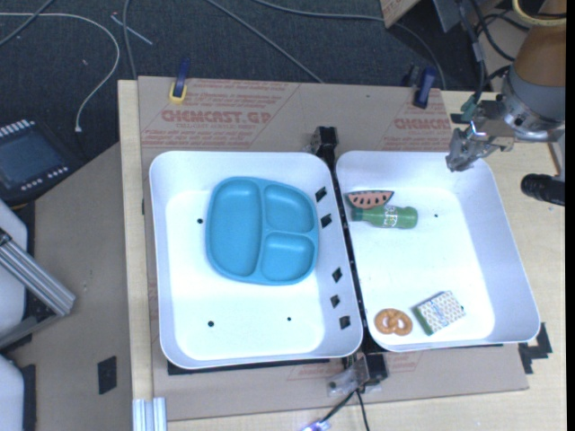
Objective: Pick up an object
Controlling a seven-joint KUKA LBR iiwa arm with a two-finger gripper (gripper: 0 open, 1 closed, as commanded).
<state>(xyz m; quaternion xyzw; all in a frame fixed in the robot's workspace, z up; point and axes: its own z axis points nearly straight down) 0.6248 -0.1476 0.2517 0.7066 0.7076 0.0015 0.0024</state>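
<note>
In the right bin lie a watermelon slice and a green bottle near the left wall. A pretzel and a small patterned packet rest near the front edge. My gripper hangs over the bin's far right corner, well away from all of them. Nothing shows between its fingers.
The left bin holds a blue divided plate. Black clips run along the wall between the bins. Blue clamps hold the cardboard at the back, and cables lie on the floor beyond.
</note>
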